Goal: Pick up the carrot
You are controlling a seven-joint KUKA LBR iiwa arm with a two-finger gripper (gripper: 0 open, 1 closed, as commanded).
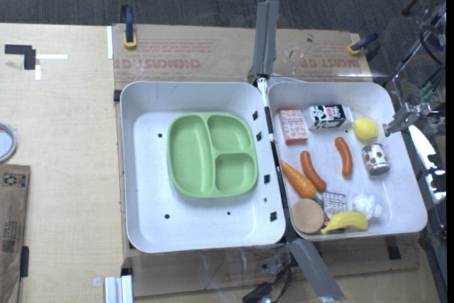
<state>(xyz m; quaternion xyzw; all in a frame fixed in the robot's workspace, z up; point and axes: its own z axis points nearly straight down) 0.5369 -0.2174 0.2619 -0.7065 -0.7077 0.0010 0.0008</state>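
My gripper (394,125) hangs at three o'clock of the right bin (415,184); jaw state I cannot tell. The carrot (299,179) lies at its eight o'clock, beside a sausage (313,171).

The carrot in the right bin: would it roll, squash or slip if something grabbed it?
The carrot looks like a smooth, moulded toy, so it is probably stiff and light and may slip between hard fingers. Its tapered, rounded body suggests it could roll or pivot if nudged. It lies close against a sausage, so a grab may well bump that too.
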